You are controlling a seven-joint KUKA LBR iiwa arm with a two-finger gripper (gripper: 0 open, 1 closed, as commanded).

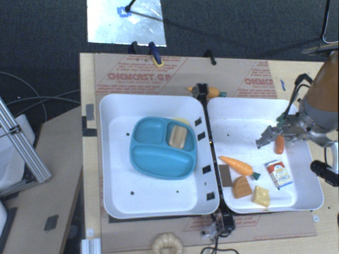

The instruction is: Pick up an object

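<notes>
Lower right, right bin (304, 197): cheese wedge (260, 196), bread piece (242, 187), carton (279, 173), carrot (237, 165), all lying loose.
Mid right: gripper (269, 137) low over the bin floor; small orange piece (279, 144) just beside it; finger state cannot tell.
Centre left: blue tray (159, 152) in left bin (114, 157).
Progress: judged early; nothing lifted, grasp and raise remain.

Even, soft overhead light, faint shadows, glare on the foil sheet (126, 14).
</notes>
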